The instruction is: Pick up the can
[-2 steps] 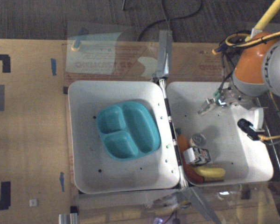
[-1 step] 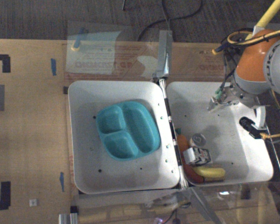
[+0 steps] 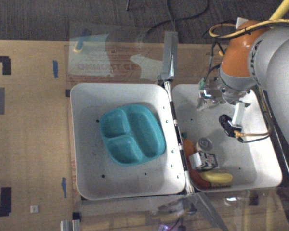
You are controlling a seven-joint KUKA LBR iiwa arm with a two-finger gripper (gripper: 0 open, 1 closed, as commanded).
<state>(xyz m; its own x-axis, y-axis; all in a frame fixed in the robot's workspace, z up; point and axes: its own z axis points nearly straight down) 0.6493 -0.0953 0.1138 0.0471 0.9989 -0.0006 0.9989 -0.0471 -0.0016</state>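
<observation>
Though near end effector (image 3: 209,98), can (image 3: 204,144) apart

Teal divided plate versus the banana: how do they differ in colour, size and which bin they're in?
The teal divided plate is blue-green; the banana is yellow. The plate is far larger than the banana. The plate sits alone mid-way in the left bin; the banana lies crowded among items at the right bin's near corner. Both rest flat on bin floors.
</observation>
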